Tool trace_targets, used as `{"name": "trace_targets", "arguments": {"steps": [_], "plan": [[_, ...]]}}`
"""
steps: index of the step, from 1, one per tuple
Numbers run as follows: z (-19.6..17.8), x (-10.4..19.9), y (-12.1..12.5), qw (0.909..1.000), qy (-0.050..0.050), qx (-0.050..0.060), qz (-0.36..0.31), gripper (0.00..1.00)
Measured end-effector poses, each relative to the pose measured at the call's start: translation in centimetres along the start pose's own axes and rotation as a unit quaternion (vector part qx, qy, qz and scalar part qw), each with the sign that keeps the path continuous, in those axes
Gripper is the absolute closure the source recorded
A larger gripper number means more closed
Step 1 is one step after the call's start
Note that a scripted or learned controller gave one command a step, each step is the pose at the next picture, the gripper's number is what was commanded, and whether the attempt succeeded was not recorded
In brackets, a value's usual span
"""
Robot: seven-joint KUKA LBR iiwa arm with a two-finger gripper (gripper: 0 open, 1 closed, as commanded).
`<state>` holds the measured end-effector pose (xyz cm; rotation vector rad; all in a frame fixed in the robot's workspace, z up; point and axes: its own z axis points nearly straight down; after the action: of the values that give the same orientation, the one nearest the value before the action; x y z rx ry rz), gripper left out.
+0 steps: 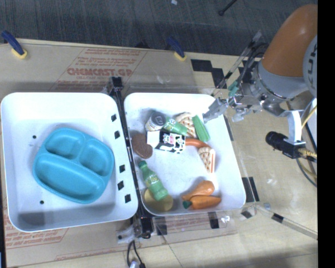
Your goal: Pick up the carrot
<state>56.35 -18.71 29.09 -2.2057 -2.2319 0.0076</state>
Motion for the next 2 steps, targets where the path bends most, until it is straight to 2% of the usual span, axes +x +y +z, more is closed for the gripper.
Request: {"name": "trace_targets", "arguments": {"steps": [1,2], "plan": [[13.0,-1.7,-6.2,0.9974,0.001,0.006,-0.072,0.00],[20.0,-1.8,-8.5,0.9902,0.001,-0.001,-0.140,0.00]]}}
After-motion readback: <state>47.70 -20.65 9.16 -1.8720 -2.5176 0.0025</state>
